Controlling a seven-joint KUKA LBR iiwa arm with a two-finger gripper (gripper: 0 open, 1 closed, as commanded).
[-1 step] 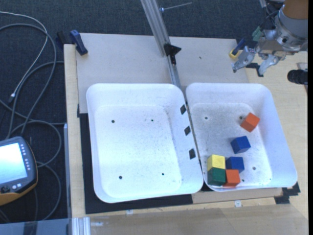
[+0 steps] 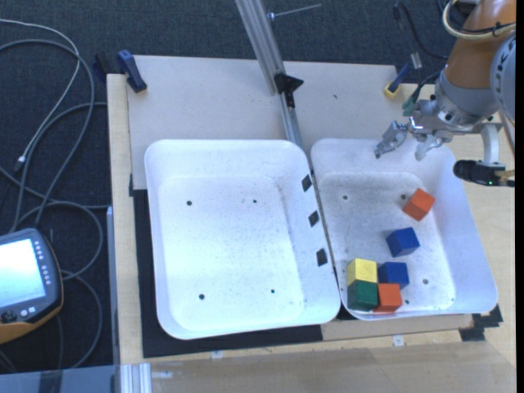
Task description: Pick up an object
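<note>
The pincer [image 2: 407, 141] hangs over the far edge of the right bin [image 2: 471, 219], its two fingers spread apart with nothing between them. One fingertip points toward the gap between the bins, the other sits nearer the arm's wrist. The arm [image 2: 479, 43] itself comes in from the right, grey with its orange band just above the pincer.

All the blocks lie on the near side of the pincer, inside the right bin. Closest to it is an orange block [image 2: 418, 204], near and slightly to the arm's side of the open fingers. Farther toward the near rim rests a blue block [image 2: 402, 241], alone. Beyond that, well apart from the pincer, a tight cluster sits against the near wall: a yellow block [image 2: 363, 270], a second blue block [image 2: 394, 272], a green block [image 2: 363, 294] and a small orange block [image 2: 389, 296], touching one another.

The left bin [image 2: 164, 166] lies well away from the pincer, across the bench [image 2: 205, 97].
</note>
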